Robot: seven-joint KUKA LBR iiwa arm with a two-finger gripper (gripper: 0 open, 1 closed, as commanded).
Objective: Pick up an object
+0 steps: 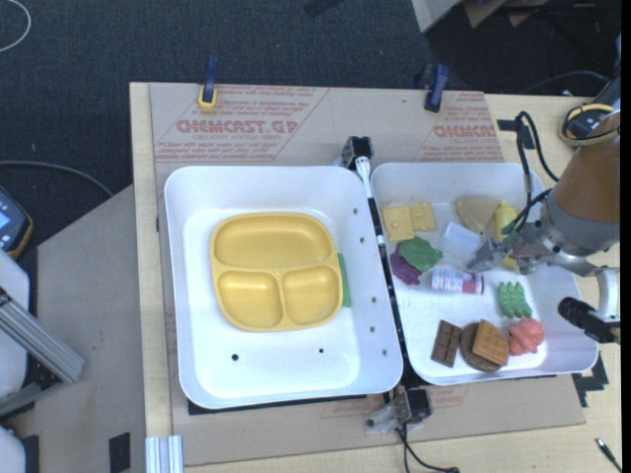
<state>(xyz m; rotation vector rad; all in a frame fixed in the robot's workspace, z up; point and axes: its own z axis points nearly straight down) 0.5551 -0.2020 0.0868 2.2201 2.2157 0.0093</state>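
Several toy foods (pixel 463 343) lying in right bin (pixel 552 363); pincer (pixel 490 255) low among them, grip state impossible to tell. Yellow divided plate (pixel 276 269) in left bin (pixel 187 264). "CHEMCAST GP" printed red on surface (pixel 237 126).

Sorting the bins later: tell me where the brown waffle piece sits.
In the camera view, the brown waffle piece lies near the right bin's front edge, between the chocolate bar and the pink toy.
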